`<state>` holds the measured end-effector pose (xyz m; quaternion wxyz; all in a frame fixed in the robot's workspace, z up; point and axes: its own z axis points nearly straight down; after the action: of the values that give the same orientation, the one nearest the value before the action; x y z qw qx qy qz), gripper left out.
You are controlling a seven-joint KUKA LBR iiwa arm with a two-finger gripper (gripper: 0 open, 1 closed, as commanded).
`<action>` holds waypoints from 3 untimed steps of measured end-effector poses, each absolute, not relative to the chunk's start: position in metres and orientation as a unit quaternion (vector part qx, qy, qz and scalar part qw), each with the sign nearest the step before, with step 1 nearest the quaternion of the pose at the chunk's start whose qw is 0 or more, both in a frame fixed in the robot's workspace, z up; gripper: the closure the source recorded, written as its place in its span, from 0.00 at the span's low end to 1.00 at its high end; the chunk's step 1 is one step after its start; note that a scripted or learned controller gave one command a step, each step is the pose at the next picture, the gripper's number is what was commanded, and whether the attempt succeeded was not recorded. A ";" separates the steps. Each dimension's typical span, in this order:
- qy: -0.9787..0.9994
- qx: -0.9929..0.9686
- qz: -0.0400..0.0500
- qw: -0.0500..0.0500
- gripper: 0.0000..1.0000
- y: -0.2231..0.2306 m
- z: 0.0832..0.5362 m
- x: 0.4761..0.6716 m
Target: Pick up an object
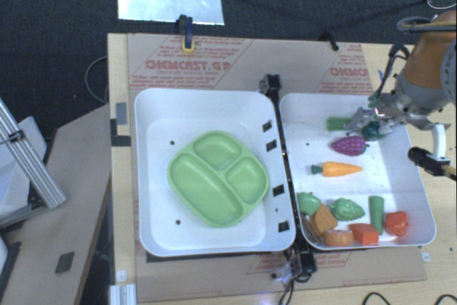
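Note:
The right bin (414,178) holds several toy foods. A purple grape bunch (348,146) lies near its middle and an orange carrot (337,168) lies just below that. A small green piece (336,123) rests near the bin's back wall. My gripper (370,125) hangs low over the back of this bin, just right of the green piece and above the grapes. I cannot make out anything held in it. More toys crowd the front edge: a green leafy piece (348,208), a green cylinder (375,209), a red tomato (396,223) and an orange block (325,219).
The left bin (153,153) holds a light green divided plate (218,178). A black divider (278,153) with clips separates the two bins. The grey arm with its orange band (432,61) comes in from the right, over the right bin's far corner.

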<state>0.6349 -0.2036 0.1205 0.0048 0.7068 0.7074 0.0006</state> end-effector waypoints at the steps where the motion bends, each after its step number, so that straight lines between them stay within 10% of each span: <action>1: 0.708 0.706 0.005 0.009 0.00 -0.203 0.122 0.639; 2: 0.709 0.705 0.004 0.011 1.00 -0.204 0.133 0.640; 3: 0.709 0.705 0.002 0.003 1.00 -0.201 0.179 0.637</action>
<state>0.6375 -0.2006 0.1791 0.0029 0.7054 0.7088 0.0017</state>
